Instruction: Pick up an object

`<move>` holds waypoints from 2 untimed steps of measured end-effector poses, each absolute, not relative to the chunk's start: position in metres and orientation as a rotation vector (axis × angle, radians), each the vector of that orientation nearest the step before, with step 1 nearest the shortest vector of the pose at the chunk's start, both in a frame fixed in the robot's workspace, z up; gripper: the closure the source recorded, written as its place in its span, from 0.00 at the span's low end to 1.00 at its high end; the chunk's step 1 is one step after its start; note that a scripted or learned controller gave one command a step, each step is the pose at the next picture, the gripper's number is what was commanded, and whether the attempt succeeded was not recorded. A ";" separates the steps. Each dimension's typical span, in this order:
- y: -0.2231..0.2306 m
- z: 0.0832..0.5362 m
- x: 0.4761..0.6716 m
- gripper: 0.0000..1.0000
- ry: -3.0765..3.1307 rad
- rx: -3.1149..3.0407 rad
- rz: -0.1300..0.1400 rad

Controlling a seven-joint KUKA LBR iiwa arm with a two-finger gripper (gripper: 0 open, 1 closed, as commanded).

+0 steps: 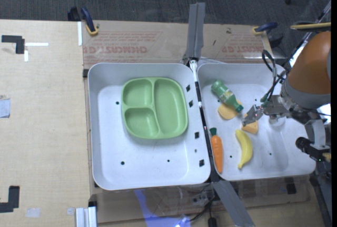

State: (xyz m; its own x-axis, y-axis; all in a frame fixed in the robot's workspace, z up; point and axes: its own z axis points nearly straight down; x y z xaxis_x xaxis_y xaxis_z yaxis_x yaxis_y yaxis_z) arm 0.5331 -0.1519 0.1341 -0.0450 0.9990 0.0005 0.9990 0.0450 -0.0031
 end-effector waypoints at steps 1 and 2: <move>-0.145 0.091 0.516 0.00 -2.249 -2.190 0.002; -0.145 0.099 0.516 1.00 -2.245 -2.193 0.003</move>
